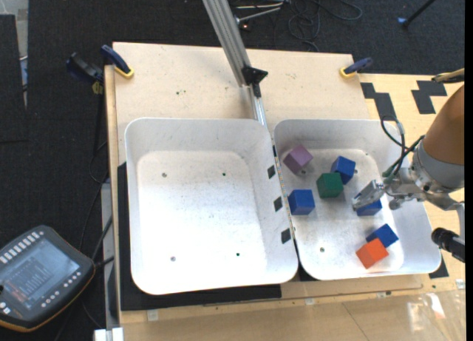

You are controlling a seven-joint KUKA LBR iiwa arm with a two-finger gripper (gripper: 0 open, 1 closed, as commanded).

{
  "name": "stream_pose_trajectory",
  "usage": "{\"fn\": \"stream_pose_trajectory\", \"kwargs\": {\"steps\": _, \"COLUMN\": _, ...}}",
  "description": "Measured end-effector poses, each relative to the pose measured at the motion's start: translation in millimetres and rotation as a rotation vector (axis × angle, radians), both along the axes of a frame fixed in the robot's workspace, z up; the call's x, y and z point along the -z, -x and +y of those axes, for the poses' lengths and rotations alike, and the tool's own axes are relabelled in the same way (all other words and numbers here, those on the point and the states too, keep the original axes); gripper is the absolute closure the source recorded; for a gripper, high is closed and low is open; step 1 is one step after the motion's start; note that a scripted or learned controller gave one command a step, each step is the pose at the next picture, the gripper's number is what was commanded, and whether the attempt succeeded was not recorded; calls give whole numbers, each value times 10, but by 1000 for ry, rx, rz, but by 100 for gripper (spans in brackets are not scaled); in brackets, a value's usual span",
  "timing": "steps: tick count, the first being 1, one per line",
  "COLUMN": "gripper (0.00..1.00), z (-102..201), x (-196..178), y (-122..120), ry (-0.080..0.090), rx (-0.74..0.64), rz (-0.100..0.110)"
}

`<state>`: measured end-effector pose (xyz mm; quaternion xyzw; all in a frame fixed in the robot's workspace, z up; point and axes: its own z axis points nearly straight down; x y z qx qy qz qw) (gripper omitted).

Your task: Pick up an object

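The right bin (pixel 334 240) holds several small blocks. A purple block (pixel 298 158) lies at the back, with a blue block (pixel 344 168) and a green block (pixel 329 184) to its right. Another blue block (pixel 301 201) sits near the divider. An orange block (pixel 372 253) and a blue block (pixel 383 234) touch each other at the front right. My gripper (pixel 367 197) reaches in from the right and sits low over a further blue block (pixel 370 208), partly covering it.
The left bin (pixel 199 214) stands beside the right one, sharing a raised divider (pixel 281 199). A slanted metal pole (pixel 229 29) rises from the back of the bench. A teach pendant (pixel 37 277) lies at the lower left, off the bench.
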<state>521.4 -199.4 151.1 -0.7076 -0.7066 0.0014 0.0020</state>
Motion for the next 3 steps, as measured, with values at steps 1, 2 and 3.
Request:
{"fn": "stream_pose_trajectory", "kwargs": {"steps": 1, "gripper": 0, "z": 7, "x": 533, "y": 8, "ry": 0, "rx": -1, "rz": -1}}
{"fn": "stream_pose_trajectory", "kwargs": {"steps": 2, "gripper": 100, "z": 3, "x": 404, "y": -7, "ry": 1, "rx": -1, "rz": -7}}
{"fn": "stream_pose_trajectory", "kwargs": {"steps": 3, "gripper": 100, "z": 10, "x": -38, "y": -79, "ry": 3, "rx": -4, "rz": -11}}
